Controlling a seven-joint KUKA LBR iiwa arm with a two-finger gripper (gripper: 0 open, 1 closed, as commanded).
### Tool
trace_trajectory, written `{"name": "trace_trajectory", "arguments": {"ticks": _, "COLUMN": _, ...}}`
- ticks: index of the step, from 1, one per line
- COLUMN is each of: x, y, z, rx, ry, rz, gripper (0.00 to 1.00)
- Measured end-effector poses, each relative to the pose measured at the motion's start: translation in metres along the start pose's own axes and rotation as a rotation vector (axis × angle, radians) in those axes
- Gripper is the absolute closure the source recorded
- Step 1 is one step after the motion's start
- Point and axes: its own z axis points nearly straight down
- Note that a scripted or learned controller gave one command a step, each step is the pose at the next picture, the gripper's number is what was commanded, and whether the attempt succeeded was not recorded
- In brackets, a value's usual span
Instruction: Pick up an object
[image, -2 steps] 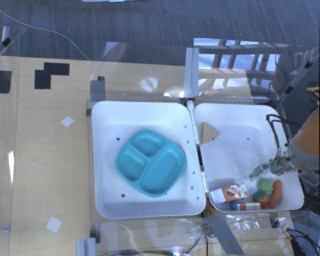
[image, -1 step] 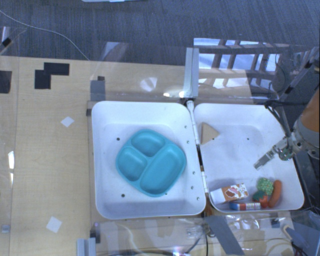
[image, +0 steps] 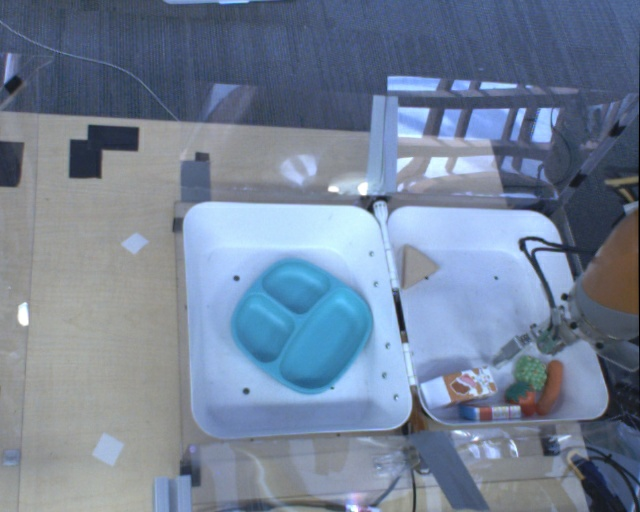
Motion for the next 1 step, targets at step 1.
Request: {"name": "trace_trajectory", "arguments": {"ticks": 1, "x": -0.0024, "y": 0.0442, "z": 0.0005, "rx": -0.001, "ry": -0.001, "rz": -0.050, "gripper": 0.00}}
